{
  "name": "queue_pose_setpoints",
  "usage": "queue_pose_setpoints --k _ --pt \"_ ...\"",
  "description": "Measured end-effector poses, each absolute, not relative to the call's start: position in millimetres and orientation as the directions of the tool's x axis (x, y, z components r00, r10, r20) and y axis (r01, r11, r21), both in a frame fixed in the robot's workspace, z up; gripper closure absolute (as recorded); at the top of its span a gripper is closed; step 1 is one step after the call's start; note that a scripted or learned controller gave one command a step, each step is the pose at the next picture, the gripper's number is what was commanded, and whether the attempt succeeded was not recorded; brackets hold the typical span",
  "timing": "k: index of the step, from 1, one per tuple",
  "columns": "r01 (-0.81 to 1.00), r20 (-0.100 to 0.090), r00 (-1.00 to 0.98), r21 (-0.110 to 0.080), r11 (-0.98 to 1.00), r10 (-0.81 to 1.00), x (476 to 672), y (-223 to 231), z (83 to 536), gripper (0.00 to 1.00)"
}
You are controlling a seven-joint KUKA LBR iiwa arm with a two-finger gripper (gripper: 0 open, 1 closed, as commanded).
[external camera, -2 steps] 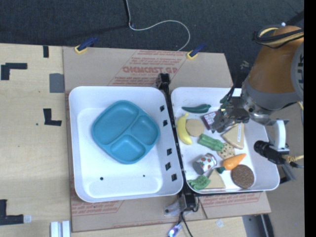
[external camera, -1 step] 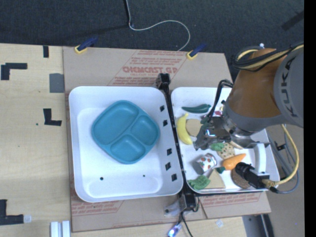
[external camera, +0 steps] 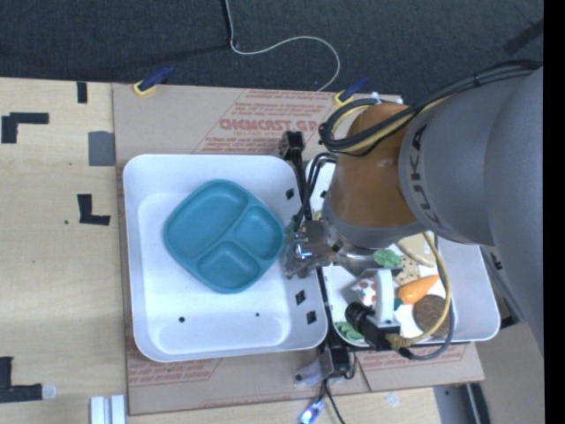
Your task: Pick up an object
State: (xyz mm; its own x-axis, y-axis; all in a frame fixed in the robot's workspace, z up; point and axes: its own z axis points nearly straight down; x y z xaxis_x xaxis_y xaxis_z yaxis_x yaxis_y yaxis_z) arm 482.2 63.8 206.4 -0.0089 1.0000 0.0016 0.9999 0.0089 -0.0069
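Claw [external camera: 305, 253]: set low at the wall between the 2 bins; its opening cannot be told, and nothing is seen held.
Blue plate [external camera: 225, 234]: laid flat in the left bin [external camera: 146, 263], its rim near, so judged the likely target.
Orange piece [external camera: 417, 288]: kept in the right bin [external camera: 481, 325], under the arm.

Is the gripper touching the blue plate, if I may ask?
Cannot tell: the camera view puts the gripper right beside the blue plate, gap or contact unclear.

Printed cardboard sheet [external camera: 265, 124] with two clips [external camera: 154, 79] at its far edge; white cable [external camera: 300, 39] loops over dark carpet [external camera: 106, 16]
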Motion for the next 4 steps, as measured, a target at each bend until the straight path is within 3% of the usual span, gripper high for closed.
queue_pose_setpoints --k 1,2,3,4 --pt "1.000 0.006 -0.011 0.015 0.011 1.000 484.8 122.0 357.6 1.00" --pt "1.000 -0.002 -0.004 -0.004 0.004 1.000 483.3 118.0 358.4 1.00" --pt "1.000 -0.003 -0.003 -0.004 0.003 1.000 483.3 117.6 358.0 0.00" --pt "1.000 0.007 -0.007 0.017 0.006 1.000 484.1 148.0 516.8 0.00"
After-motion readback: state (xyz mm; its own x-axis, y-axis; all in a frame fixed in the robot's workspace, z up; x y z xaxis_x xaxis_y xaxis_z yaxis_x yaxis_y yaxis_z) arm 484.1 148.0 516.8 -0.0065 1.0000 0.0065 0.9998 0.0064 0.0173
